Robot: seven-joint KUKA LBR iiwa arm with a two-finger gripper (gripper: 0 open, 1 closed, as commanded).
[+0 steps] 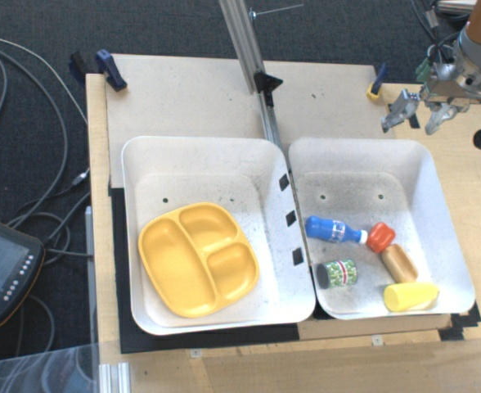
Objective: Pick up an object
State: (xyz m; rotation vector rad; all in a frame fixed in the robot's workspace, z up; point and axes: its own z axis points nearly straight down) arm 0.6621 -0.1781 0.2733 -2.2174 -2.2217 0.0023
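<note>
My gripper (419,113) hangs open above the bench, just beyond the far rim of the right bin (363,150), with nothing between its fingers. In that bin lie a blue and white bottle (334,231), a red round piece (380,237) touching a brown cylinder (399,263), a small green and white can (338,273) with a black end, and a yellow block (411,295) near the front right corner. All of these sit well below and in front of the gripper.
The left bin (191,158) bears a yellow three-compartment tray (197,257). A grey metal pole (240,23) slants down to the gap between the bins. Blue clamps (110,68) grip the bench's far corners. Cables trail at the left.
</note>
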